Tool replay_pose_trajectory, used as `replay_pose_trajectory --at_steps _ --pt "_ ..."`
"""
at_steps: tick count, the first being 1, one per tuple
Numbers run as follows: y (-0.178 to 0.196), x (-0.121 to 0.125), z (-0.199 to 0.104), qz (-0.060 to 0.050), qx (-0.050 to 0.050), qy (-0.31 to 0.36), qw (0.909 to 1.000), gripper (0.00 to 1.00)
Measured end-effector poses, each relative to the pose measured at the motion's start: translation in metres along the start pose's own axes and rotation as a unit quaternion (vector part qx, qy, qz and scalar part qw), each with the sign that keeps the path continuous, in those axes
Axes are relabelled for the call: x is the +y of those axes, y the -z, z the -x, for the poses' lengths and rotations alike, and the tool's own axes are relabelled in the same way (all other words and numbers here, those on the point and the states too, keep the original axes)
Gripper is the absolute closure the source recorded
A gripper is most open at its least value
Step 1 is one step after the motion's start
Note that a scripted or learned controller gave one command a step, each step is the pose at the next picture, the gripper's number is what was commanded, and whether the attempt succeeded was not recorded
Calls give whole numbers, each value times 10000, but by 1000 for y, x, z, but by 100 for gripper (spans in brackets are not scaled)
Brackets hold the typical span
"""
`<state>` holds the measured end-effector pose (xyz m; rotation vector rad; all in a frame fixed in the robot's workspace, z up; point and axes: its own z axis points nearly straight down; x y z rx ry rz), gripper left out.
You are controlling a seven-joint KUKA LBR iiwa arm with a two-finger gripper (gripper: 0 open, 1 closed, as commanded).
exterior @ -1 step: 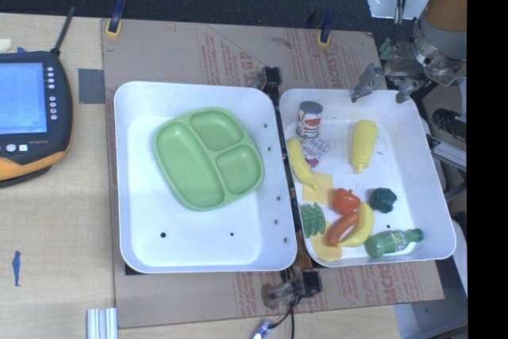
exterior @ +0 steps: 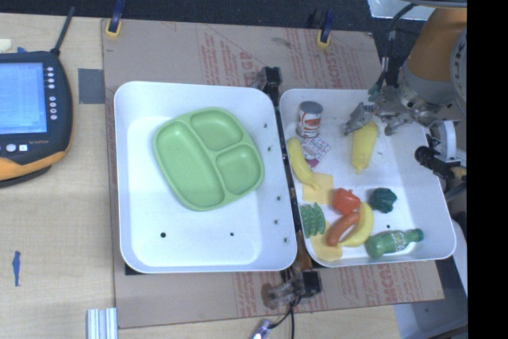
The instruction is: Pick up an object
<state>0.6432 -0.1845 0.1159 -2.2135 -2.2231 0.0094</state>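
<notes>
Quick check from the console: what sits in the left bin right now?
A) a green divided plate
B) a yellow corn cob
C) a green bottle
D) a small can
A: the green divided plate lies alone in the left bin, while the can, bottle and corn cob are all in the right bin.

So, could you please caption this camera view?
Gripper over corn cob in right bin; green tray left.
</notes>
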Motion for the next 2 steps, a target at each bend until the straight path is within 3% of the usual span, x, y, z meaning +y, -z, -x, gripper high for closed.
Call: replay_pose_trajectory --at_steps 1,2 --pt "-24 -11 -4 9 0 6 10000 0" --pt "-14 -11 -3 3 -5 14 10000 100"
